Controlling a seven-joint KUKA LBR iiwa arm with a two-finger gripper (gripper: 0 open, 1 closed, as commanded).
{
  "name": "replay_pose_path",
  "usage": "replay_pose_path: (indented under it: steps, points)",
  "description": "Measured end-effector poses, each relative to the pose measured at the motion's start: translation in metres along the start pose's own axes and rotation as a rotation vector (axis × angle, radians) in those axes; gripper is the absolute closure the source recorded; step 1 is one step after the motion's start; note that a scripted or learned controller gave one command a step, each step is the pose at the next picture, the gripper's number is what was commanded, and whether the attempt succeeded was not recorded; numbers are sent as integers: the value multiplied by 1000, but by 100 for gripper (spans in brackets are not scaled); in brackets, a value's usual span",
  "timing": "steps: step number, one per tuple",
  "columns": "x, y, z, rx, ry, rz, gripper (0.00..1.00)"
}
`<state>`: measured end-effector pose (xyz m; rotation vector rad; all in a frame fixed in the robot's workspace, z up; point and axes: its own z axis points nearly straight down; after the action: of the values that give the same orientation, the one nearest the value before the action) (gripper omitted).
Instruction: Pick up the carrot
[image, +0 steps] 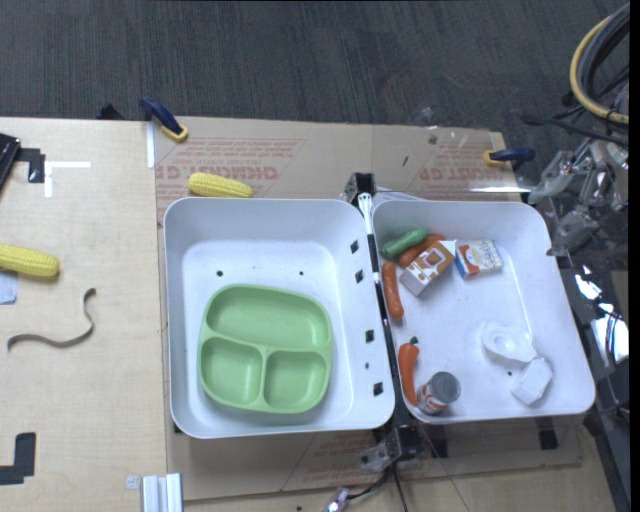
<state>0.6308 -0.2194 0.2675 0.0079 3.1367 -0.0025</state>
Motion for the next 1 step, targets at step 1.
replay_pose_path:
  steps: [1]
  points:
    - [42,-2,111,0,1,80,0]
